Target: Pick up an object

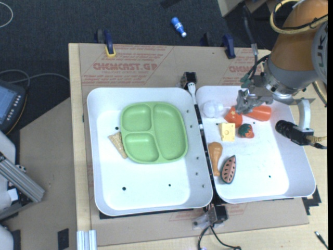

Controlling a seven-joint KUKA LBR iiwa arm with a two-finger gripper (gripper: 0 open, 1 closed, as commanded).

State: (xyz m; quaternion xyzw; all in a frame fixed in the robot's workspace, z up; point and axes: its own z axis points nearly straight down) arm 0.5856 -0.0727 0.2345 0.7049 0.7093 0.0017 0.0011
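The right bin (291, 176) holds several toy foods. A white round piece (210, 108) lies at its far left, with a red-orange piece (233, 119) and an orange carrot-like piece (261, 113) beside it. In front of them are a yellow cheese block (227, 132) and a small red fruit with a green top (245, 131). Nearer the front lie a tan cone-shaped piece (215, 153) and a watermelon slice (228, 170). My gripper (245, 107) hangs low at the bin's far side, right over the gap between the red-orange piece and the carrot-like piece.
The left bin (104, 186) carries a green divided plate (154, 132) with a tan cracker (118, 142) tucked at its left edge. A black cylindrical part (292, 132) juts over the right bin's right side below the arm. Clamps sit at the bench's far edge.
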